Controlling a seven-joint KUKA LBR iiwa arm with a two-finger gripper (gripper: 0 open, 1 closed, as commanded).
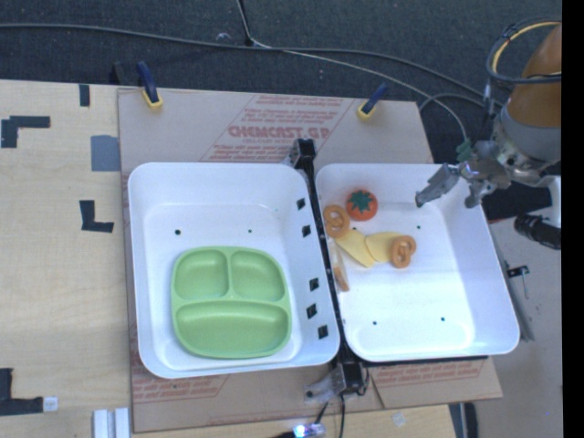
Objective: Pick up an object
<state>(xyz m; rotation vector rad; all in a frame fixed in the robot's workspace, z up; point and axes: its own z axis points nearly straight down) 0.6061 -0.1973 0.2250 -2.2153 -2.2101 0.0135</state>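
Observation:
In the right bin (474,318) lie a red tomato-like toy (362,204), an orange pretzel (335,217), a yellow wedge (365,245), a second orange pretzel (402,251) and a thin orange piece (340,276) by the dividing wall. My gripper (452,188) hangs over the bin's far right edge, above and to the right of these toys. Its fingers (431,192) are spread, with nothing between them.
The left bin (146,199) holds a green divided plate (230,301). Two blue-and-yellow clamps (148,88) (371,103) pin the cardboard at the back. Cables run across the dark floor behind. The arm's wrist (529,108) stands at the right.

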